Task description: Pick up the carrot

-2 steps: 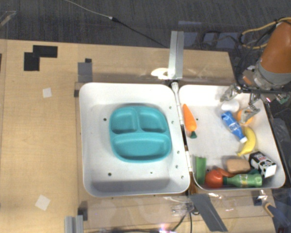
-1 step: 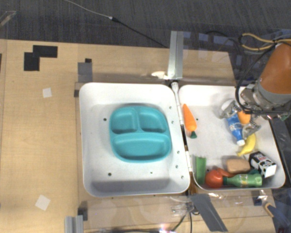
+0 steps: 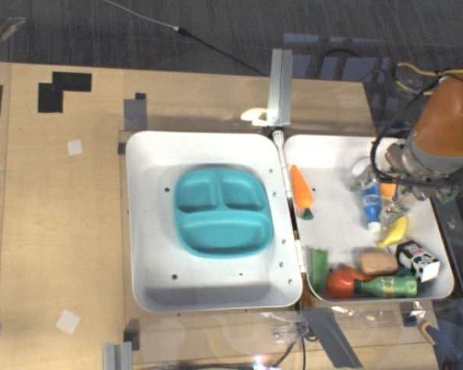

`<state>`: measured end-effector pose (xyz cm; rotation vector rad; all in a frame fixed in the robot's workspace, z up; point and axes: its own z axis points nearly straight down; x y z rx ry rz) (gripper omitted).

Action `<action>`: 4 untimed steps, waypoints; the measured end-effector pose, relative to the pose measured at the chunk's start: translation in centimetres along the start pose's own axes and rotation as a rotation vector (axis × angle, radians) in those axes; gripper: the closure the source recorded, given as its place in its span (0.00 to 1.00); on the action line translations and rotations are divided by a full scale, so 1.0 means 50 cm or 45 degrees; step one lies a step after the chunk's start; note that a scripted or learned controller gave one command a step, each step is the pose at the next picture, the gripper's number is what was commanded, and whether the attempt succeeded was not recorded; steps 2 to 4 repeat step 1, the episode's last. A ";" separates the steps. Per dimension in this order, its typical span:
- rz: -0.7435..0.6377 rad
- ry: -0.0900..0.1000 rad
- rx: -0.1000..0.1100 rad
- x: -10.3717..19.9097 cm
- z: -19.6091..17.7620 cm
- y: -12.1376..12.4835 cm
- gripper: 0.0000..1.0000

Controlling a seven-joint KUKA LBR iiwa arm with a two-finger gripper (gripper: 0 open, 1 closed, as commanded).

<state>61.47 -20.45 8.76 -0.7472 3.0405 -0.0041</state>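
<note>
Camera view puts your carrot [image 3: 301, 189] against the right bin's [image 3: 336, 154] left wall; gripper [image 3: 386, 193] hovers well right over the clutter, jaw state unclear. You risk nudging that wall.

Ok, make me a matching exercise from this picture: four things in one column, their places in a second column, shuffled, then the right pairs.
Things:
1. carrot
2. teal divided plate
3. tomato
4. banana

Places:
A. middle of the left bin
B. near the front wall of the right bin
C. against the right bin's left wall
D. below the gripper, beside the blue bottle

Pairs: 1-C, 2-A, 3-B, 4-D
</note>
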 end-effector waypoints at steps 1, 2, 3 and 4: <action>0.159 0.000 0.002 0.041 -0.002 0.021 0.00; 0.159 0.000 0.002 0.041 -0.002 0.021 0.00; 0.159 0.000 0.002 0.041 -0.002 0.021 0.00; 0.159 0.000 0.002 0.041 -0.002 0.021 0.00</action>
